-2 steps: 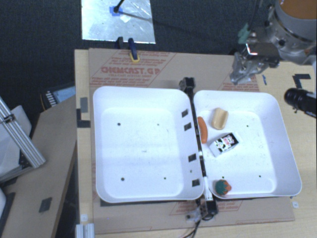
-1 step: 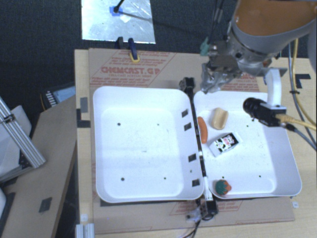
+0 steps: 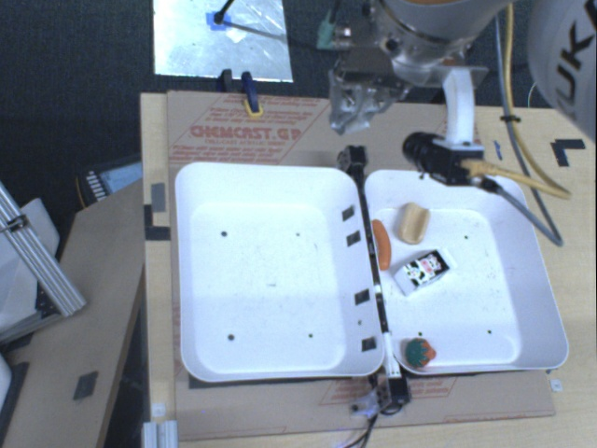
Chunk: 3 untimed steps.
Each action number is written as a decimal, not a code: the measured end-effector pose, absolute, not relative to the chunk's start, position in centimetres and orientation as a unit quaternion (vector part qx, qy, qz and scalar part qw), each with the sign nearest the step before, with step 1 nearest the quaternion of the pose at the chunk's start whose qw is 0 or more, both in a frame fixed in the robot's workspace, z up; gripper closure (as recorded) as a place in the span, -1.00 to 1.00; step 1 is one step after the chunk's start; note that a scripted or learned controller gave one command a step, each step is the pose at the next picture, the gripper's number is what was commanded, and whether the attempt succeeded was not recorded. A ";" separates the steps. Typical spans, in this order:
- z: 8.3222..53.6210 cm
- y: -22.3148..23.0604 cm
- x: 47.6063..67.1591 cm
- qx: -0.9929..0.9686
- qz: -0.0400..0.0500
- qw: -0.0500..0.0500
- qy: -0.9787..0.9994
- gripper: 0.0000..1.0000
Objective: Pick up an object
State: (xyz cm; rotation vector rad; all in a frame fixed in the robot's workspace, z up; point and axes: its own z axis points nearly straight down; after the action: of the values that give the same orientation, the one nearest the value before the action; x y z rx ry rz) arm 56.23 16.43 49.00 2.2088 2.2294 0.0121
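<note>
Since the gripper (image 3: 359, 110) hangs above the bins' far edge with nothing in it, jaws too blurry to call, it should drop toward 5 o'clock onto the bread piece (image 3: 413, 222) in the right bin (image 3: 522, 278), well clear of the carrot (image 3: 381, 243).

The arm (image 3: 448, 7) is showing a grey shell with a broad orange band just above the wrist, and black letters "UK" are peeking from its white casing off to the side. Below the band the gripper (image 3: 359, 110) is gleaming as bare metal, with a green connector and dark cables hanging beside it.
</note>
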 end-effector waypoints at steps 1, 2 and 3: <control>45.4 23.3 55.6 0.703 0.000 -0.001 0.711 1.00; 46.8 22.9 55.7 0.705 0.002 0.000 0.709 1.00; 47.9 22.9 55.7 0.704 0.003 0.001 0.710 1.00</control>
State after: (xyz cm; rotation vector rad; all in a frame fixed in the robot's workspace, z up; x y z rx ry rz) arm 55.73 22.91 47.88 2.2101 2.2310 0.0096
